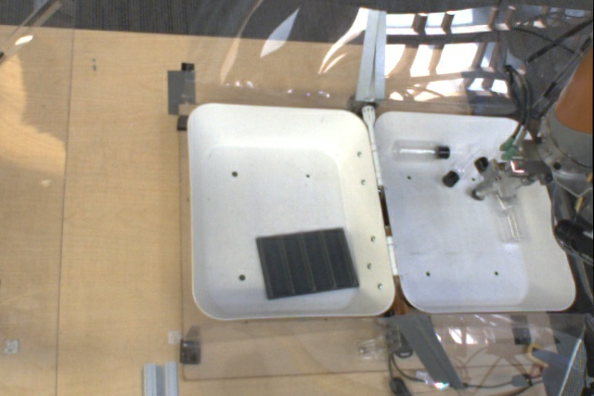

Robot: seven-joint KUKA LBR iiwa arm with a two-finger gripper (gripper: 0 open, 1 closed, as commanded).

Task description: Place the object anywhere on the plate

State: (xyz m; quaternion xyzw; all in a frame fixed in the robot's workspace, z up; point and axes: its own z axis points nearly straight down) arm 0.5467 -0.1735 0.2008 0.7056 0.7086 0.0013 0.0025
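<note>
A dark grey ribbed plate (306, 262) lies flat in the front part of the left bin (213, 199). In the right bin (464, 264), a clear tube with a black cap (419, 150) lies near the back wall. A small black piece (450, 180) rests just in front of the tube. My gripper (498, 184) hangs low over the right bin's back right area, a little to the right of the black piece and well away from the plate. I see nothing held in it.
A raised rim (379, 199) separates the two bins. A metal post (371, 51) stands behind that divide. Cables (520, 60) and the arm's body (568, 130) crowd the right bin's far right side.
</note>
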